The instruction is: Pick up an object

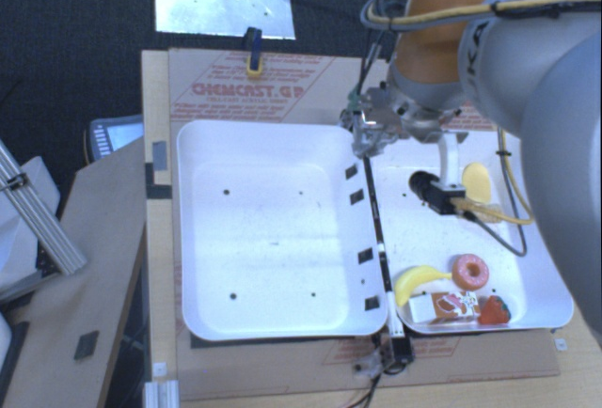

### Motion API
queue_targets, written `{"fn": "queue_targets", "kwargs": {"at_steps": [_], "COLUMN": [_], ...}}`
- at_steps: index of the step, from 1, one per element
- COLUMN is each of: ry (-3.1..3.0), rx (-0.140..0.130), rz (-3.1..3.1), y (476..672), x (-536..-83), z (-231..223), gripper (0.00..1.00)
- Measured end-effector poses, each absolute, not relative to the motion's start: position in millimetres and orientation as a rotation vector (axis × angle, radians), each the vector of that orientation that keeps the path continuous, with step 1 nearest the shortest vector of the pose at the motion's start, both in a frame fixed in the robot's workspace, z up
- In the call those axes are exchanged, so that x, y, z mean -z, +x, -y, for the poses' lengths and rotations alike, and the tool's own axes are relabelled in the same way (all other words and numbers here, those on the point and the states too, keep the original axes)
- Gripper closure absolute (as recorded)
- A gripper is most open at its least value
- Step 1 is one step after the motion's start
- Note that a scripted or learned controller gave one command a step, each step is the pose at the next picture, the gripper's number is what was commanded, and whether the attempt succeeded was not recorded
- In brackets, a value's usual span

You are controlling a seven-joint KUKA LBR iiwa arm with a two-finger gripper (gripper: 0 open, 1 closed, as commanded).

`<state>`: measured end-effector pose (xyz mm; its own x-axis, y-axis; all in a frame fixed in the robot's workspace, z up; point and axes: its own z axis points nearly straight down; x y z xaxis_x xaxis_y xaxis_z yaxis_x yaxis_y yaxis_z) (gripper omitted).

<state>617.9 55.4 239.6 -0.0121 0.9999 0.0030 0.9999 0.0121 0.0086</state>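
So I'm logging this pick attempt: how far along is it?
Nothing looks picked yet. The banana, pink donut, red-and-white packet and a pale yellow item all lie in the right bin. In hand: the arm's hand sits over the far end of the divider between the bins, with no object seen in it. Left: reach an item, grip it, lift it.

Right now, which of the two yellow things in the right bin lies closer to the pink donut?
The banana, touching the donut's left; the other yellow piece sits farther up, by the arm.
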Motion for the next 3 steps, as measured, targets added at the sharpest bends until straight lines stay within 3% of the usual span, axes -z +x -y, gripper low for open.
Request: {"fn": "queue_targets", "kwargs": {"at_steps": [2, 3], "ry": [2.211, 2.213], "rx": [-0.006, 0.002], "rz": [-2.231, -2.234], "y": [620.2, 628.3], "x": [-250, -181], "z": [-172, -232], "gripper": [1.0, 1.0]}}
